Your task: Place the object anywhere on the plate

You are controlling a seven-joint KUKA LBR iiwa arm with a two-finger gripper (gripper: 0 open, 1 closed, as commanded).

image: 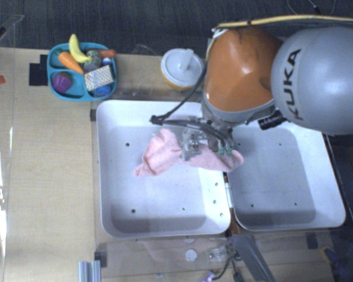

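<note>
A crumpled pink cloth lies in the left white bin. Its right end drapes over the divider toward the right bin. My gripper hangs from the orange wrist band directly over the cloth's middle, down at the fabric, and its metal parts overlap the pink folds. The blue divided plate sits on the wooden bench beyond the left bin's far left corner. It carries a toy banana, a carrot, a purple piece and a sponge-like block.
A lidded white and yellow cup stands just behind the left bin's far edge. A black square lies next to the plate. The big grey arm body covers the far right of the bench.
</note>
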